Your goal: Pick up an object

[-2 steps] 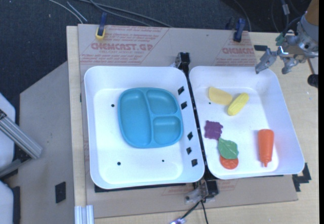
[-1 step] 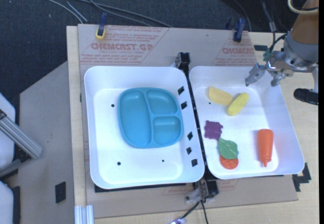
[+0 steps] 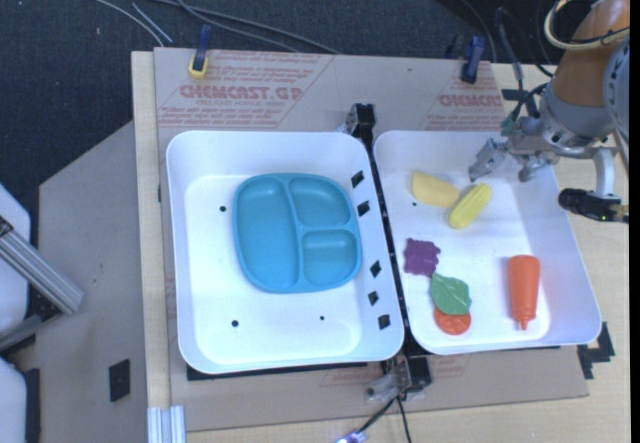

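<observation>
The gripper (image 3: 505, 159) hangs over the far edge of the right bin (image 3: 570, 316) with its fingers spread and nothing between them, placed, it seems, for a descent onto the toy food below. Nearest its fingertips, just toward the camera, lies the corn cob (image 3: 470, 205), touching a yellow piece (image 3: 434, 189) on its left. Farther out sit a purple piece (image 3: 421, 256), a red and green toy (image 3: 451, 302) and a carrot (image 3: 523, 289), all apart. The bin wall stands close behind. Well left, the other bin (image 3: 200, 321) holds a blue plate (image 3: 298, 231).
</observation>
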You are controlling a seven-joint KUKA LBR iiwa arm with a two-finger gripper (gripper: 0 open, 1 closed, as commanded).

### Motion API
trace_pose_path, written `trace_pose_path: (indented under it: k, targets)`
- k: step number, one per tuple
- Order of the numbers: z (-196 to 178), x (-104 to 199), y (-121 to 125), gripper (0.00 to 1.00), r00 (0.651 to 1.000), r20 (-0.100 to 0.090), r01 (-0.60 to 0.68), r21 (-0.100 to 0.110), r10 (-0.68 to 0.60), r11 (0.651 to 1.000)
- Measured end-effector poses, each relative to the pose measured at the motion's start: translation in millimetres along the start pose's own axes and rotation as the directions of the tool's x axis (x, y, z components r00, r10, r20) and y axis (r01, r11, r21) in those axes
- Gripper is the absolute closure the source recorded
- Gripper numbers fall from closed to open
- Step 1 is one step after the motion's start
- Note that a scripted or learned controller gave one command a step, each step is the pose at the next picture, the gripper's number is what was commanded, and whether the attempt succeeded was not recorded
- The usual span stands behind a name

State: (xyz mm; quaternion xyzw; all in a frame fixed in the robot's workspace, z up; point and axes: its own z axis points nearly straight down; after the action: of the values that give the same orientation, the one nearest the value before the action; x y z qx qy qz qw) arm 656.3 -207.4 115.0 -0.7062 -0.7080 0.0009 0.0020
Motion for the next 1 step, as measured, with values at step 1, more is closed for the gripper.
trace_pose_path:
  k: [1]
  targets:
    - [31.4, 0.9, 0.1, 0.00, 1.000, 0.000, 0.000, 0.000, 0.000, 1.000]
